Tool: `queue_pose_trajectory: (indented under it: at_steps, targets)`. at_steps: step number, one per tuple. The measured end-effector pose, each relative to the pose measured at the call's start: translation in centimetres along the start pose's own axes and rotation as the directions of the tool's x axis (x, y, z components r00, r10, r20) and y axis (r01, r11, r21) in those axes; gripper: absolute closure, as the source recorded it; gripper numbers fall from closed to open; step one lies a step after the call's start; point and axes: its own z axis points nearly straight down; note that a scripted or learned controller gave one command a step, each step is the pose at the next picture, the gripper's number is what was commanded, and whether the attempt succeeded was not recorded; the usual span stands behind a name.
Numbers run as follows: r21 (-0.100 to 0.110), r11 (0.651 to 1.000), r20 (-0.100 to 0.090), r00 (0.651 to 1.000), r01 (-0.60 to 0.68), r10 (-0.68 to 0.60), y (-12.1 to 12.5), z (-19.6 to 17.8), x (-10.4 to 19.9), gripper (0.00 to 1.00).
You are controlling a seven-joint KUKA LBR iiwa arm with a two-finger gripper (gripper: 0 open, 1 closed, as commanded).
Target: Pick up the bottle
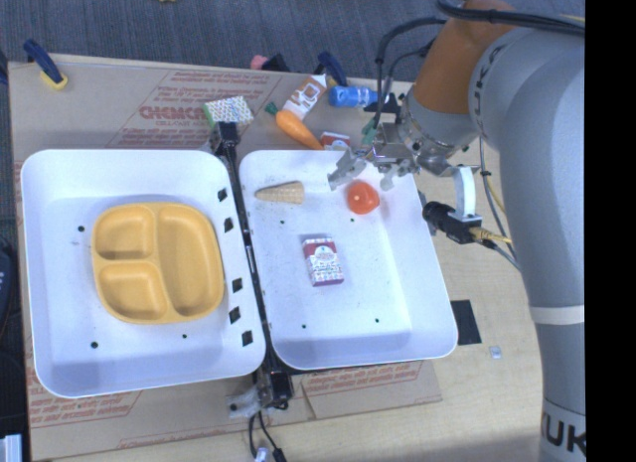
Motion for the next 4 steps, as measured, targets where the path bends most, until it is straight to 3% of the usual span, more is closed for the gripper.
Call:
queue_pose_trajectory:
  at_steps: [1, 2, 3, 4]
  targets:
    - [-0.01, 0.932, -0.004, 0.932, -0.363, 0.363, 2.3, 8.9, 2.2, 0.0]
    - [-0.005, 0.935, -0.002, 0.935, -0.356, 0.356, 2.3, 7.9, 2.3, 1.0]
    - [-0.001, 0.974, -0.001, 0.974, -0.228, 0.228, 1.0, 0.6, 10.5, 1.0]
    - [0.002, 1.0, 0.0, 1.0, -0.021, 0.021, -4.6, 0.8, 16.4, 1.0]
